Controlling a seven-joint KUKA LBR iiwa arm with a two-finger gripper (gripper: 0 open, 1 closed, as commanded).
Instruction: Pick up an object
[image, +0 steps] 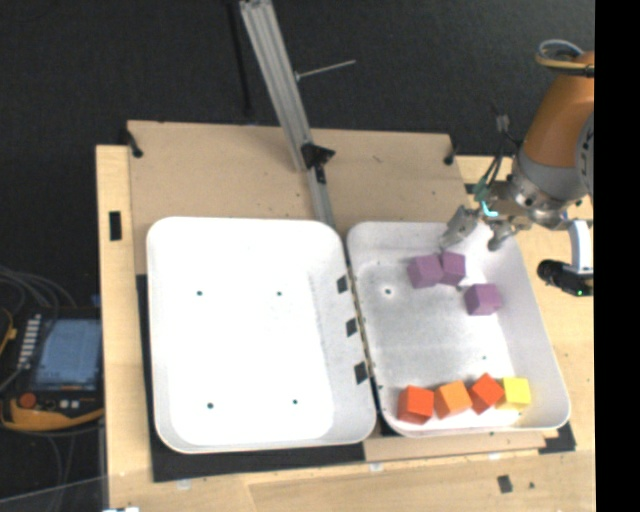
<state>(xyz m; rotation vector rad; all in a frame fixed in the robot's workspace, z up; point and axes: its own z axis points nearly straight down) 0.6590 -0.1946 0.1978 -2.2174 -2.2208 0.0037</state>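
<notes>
Nearest me, along the front wall of the right-hand bin (545, 350), sits a row of small blocks: a red-orange block (416, 403), an orange block (453, 398), another red block (487, 391) tilted on a corner, and a yellow block (516, 390) at the end. They touch or nearly touch one another, pressed close to the rim, which would make them awkward to get fingers around.

Further back in the same bin are three purple blocks: a lone purple block (482, 298) set apart, and a purple pair (437, 269) touching side by side.

Just beyond that pair hangs the pincer (479, 232), its two fingers spread apart with nothing between them, over the bin's far right corner. I'd judge this is the approach step, nothing picked yet. The next move likely calls for shifting slightly toward the pair or the lone block, lowering squarely over one, then closing.

The left-hand bin (160, 300) shows just a few dark specks. The arm's upper part is cut off at the right, and I can't tell how high the fingertips sit above the bin floor.
</notes>
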